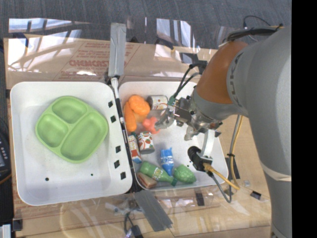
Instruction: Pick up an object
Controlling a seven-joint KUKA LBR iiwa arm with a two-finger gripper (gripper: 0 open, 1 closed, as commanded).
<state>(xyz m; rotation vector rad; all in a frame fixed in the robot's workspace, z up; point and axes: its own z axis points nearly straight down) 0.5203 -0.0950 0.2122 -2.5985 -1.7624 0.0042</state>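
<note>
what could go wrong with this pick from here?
1. The gripper sits among tightly packed toys: the orange toy, a small can and a pink piece. It may knock neighbours or pinch two.
2. The pile hugs the right bin's left wall, so a nudged item could wedge there.

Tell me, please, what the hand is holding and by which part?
Cannot be told: the hand sits low among the toys by a pink piece, but no grip on anything is visible.

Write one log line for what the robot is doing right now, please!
stage: reaching | end effector: low in right white bin, beside small pink toy | grasp: unconfirmed | green three-part plastic plate: left bin
</note>
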